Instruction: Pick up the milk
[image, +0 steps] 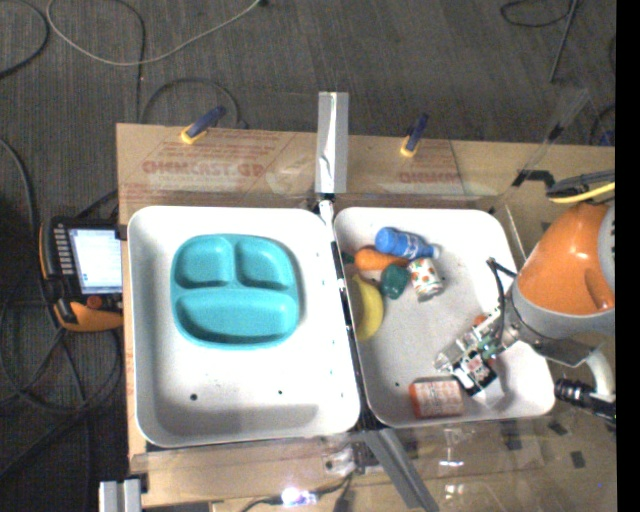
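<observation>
Hand (470, 358), grip state unclear, over right bin (520, 405) w/ milk (436, 397); left bin (240, 405) holds teal tray (237, 290).

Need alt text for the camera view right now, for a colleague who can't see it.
The gripper hangs low in the right bin, just above a small reddish carton near its front edge. A banana, a blue bottle and other small items cluster at that bin's back left; the left bin holds a teal divided tray.

Fixed overhead camera — slanted view down on both bins (160, 400)
</observation>
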